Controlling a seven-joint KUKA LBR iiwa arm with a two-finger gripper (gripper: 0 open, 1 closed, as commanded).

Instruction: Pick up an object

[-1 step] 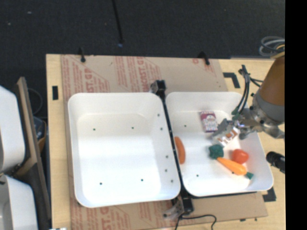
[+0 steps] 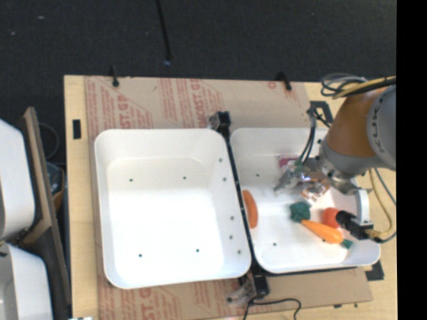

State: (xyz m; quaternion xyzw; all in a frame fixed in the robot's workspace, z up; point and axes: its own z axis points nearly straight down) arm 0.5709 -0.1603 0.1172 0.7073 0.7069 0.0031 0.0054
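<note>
Toy carrot (image 2: 323, 231) lies near the front of the right bin (image 2: 267, 145), looks light, hard and a bit slippery, best pinched across its fat middle; the jaws (image 2: 301, 181) hang just behind it, and I cannot tell how open they are.

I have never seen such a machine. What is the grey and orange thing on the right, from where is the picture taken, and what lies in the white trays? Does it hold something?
The grey and orange thing is a robot arm. It reaches in from the right, and its end effector hangs low over the right bin. One camera, fixed above the bench, looks down at a slant. Two shallow white bins sit side by side on cardboard. In the right bin lie an orange oval piece by the left wall, a small green object, a toy carrot and a red piece. I cannot tell from this picture whether the end effector holds anything.
</note>
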